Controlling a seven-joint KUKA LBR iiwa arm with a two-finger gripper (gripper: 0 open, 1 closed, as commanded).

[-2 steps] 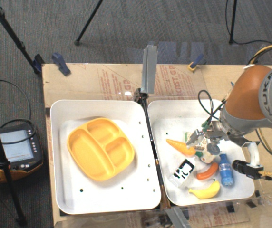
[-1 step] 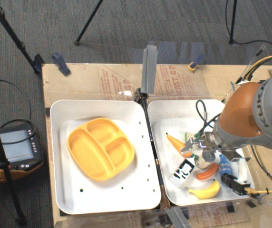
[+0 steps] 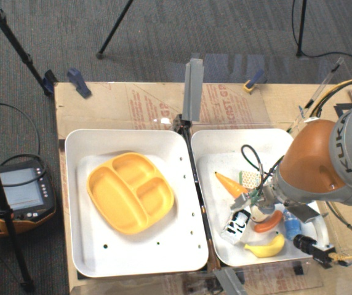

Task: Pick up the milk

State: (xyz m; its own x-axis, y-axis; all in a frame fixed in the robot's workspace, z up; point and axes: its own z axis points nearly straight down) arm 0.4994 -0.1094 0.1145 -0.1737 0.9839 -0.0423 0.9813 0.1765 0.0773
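Milk (image 3: 238, 224) is seen in the right bin (image 3: 225, 143), near that bin's front edge toward its left side, lying tipped over on the bin floor. It is read as a small white carton with black markings. A banana (image 3: 266, 247) lies just beside it toward the front right, a red item (image 3: 267, 225) touches or nearly touches its right end, and a carrot (image 3: 230, 184) lies just behind it. A blue bottle (image 3: 291, 224) is placed further right.

Tool (image 3: 257, 206) is positioned low over the clutter, just behind and right of the milk, under the orange-banded arm (image 3: 311, 158). Whether the tool is spread or closed cannot be told; nothing is confirmed as gripped.

Handling, as judged: the milk is likely a light toy carton, fairly stiff, smooth sides, possibly slippery. It should be taken across its narrow flat sides near the middle, not at the ends. A slip or a bump into the banana or red item is a risk given the crowding.

A yellow tray (image 3: 131, 191) sits in the left bin (image 3: 77, 165). Both bins rest on the table (image 3: 120, 106).
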